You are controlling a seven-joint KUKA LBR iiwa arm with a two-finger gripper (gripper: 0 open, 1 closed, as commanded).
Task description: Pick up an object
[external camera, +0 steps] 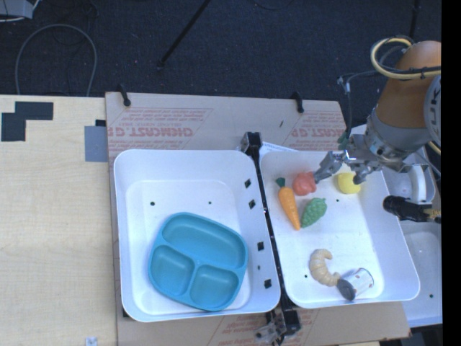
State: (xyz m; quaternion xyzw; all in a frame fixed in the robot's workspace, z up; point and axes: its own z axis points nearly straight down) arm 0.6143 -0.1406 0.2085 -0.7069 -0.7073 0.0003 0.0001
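Bench (57,215): you have pale wood on your left, with cardboard under both bins.
Left bin (137,171): shallow white plastic with rounded corners; it holds the tray alone.
Right bin (392,265): same make, touching the left bin along a black clipped seam; all the small items lie here.
Arm (407,92): grey with an orange band, it reaches in from your right and leans over the right bin's far right corner.
Tray (198,260): smooth blue plastic with three compartments, lying flat and turned askew in the left bin's near half.
Carrot (289,205): orange, tapered, green at its far end, lying lengthwise just beside the seam.
Leafy piece (313,212): green and bumpy, touching the carrot's right side.
Croissant (323,267): tan and curved, toward the near wall.
Cup (357,282): small, clear, lying on its side, just beside the croissant.
Tomato (304,184): red and round, by the carrot's top, just left of the fingers.
Lemon (348,183): yellow, rounded, directly under the gripper.
Gripper (343,166): its fingers are spread, low over the lemon and pinching nothing you can see.
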